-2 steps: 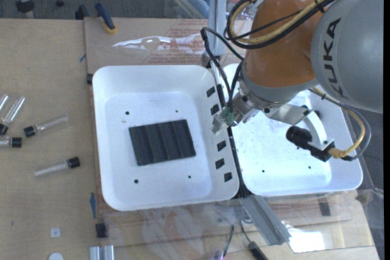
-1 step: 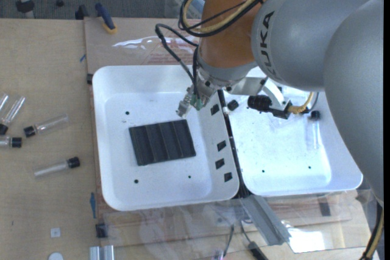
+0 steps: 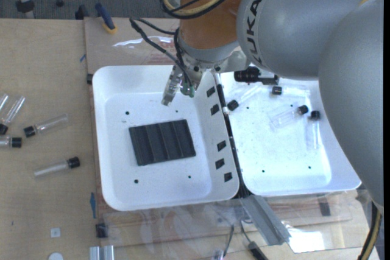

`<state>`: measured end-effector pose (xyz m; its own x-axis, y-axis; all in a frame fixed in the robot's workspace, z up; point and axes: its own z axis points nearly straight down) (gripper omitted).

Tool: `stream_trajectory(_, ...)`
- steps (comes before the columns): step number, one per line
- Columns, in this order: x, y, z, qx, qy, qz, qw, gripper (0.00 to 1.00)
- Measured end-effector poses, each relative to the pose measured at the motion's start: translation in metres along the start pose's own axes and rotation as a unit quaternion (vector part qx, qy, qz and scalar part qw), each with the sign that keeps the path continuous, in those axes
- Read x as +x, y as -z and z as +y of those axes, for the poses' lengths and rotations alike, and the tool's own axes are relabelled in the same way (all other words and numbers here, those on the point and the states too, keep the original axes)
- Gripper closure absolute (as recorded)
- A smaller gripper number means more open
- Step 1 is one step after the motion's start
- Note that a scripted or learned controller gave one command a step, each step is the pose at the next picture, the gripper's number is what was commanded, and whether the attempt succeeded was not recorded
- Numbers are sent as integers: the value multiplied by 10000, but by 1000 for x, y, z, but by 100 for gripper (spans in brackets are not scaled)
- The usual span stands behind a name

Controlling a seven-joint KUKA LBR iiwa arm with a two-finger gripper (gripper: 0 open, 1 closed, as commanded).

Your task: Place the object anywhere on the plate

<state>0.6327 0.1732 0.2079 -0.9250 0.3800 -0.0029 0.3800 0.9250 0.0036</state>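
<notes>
A black ribbed plate (image 3: 162,142) lies flat in the middle of the left white bin (image 3: 113,179). My gripper (image 3: 180,88) hangs over the back of that bin, a little above and behind the plate's far right corner, under the orange wrist band. Its tip is small and partly blocked by the arm, and I cannot make out anything held there. Several clear tubes with black caps (image 3: 285,116) lie in the right bin (image 3: 341,173), beneath the arm.
More clear capped tubes (image 3: 56,165) are scattered on the wooden bench left of the bins. A row of black clips (image 3: 220,144) lines the ridge between the bins. The big grey arm covers the upper right of the view.
</notes>
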Motion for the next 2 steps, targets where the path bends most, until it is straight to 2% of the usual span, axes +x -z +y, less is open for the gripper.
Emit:
stream_trajectory(1,1,22,42,-7,1500,-5,9887,100)
stream_trajectory(2,4,23,54,-7,2334,-4,9724,100)
